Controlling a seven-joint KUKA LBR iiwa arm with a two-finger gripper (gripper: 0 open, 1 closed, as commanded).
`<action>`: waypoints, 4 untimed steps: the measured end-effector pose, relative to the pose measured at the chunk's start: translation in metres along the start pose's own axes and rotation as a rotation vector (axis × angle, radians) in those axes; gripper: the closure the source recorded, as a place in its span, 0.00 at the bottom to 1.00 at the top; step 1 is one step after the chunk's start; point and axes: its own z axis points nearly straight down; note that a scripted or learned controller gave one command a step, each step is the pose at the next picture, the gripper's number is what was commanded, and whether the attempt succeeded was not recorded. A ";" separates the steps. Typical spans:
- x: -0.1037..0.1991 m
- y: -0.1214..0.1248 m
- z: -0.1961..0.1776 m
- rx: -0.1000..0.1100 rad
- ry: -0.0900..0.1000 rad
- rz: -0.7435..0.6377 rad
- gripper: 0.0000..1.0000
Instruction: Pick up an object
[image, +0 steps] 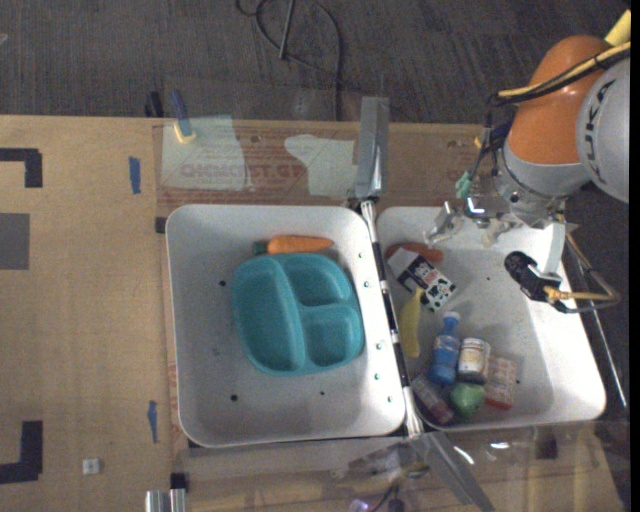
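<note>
your pincer (468, 222) hangs over the far end of the right bin (575, 395), under the grey wrist with the orange band; whether its tips are apart or together you cannot tell from this slant, too small and glinty. nothing shows between them, so count it as carrying nothing.

candidates all sit in the right bin, toward the near-left of the pincer. closest is the small black-and-white carton (428, 282), just near and a bit left of the pincer, lying tilted with its long axis running diagonal, far-left to near-right. a brown-orange item (408, 252) pokes out just beyond it. the banana (410, 322) lies along the bin's left wall, long axis near-to-far. further toward you is the clump: blue bottle (446, 348), small jar (473, 357), green round thing (465, 400), red-white packet (501, 380), touching or nearly so.

left bin (190, 380) holds a teal divided plate (298, 312) and a carrot (298, 243) at its far edge, well apart from the pincer.

my guess: carton is the easiest pick, so you'd come toward yourself and slightly left, and close across its short side. the clump risks a multi-object bump.
</note>
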 end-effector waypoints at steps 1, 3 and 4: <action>-0.058 -0.057 0.038 -0.001 0.000 -0.137 0.00; -0.047 -0.132 0.094 -0.018 -0.007 -0.080 1.00; -0.026 -0.073 0.103 -0.016 -0.004 -0.050 1.00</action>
